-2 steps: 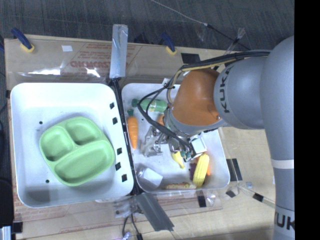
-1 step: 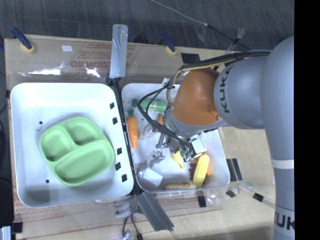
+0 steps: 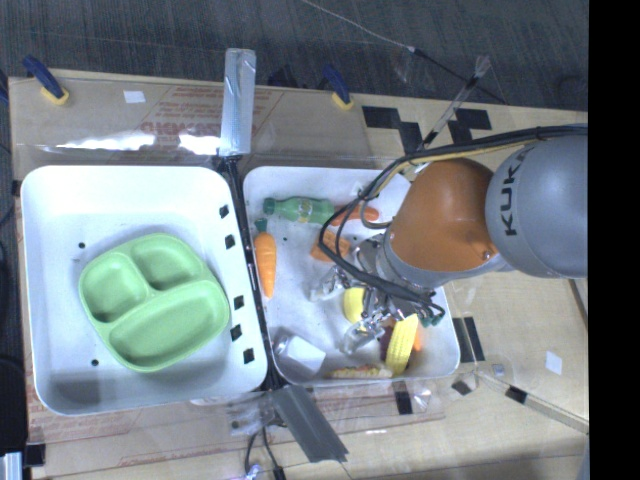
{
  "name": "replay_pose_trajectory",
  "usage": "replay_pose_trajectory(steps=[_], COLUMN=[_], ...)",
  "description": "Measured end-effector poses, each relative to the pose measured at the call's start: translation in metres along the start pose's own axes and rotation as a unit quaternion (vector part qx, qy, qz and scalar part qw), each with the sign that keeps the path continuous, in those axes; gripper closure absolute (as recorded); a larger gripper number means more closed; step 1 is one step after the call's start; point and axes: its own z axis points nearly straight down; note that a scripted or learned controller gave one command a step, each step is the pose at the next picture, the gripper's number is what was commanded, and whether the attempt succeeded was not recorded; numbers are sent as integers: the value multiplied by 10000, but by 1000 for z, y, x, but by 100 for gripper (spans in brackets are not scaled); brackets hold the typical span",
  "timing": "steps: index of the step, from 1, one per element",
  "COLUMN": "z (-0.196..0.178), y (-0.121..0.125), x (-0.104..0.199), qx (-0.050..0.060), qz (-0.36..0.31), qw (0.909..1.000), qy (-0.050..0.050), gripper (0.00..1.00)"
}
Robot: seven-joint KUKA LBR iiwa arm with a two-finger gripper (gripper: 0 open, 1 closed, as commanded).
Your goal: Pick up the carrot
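Observation:
The carrot is orange with a green top and lies lengthwise against the left wall of the right bin, top pointing to the far side. My gripper hangs low over the middle of that bin, to the right of the carrot and apart from it, among yellow toy food. The arm's orange band hides the bin's right part.
A green bottle lies just beyond the carrot. A yellow piece and a corn cob sit by the gripper. A pale wrapped item lies at the near wall. The left bin holds a green divided plate.

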Motion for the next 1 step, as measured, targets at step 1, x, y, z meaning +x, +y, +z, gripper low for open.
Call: replay_pose_trajectory(steps=[1], z=[-2], y=[24], x=[-77], qx=[31], qz=[113], qw=[9999], qy=[-24], gripper=[0])
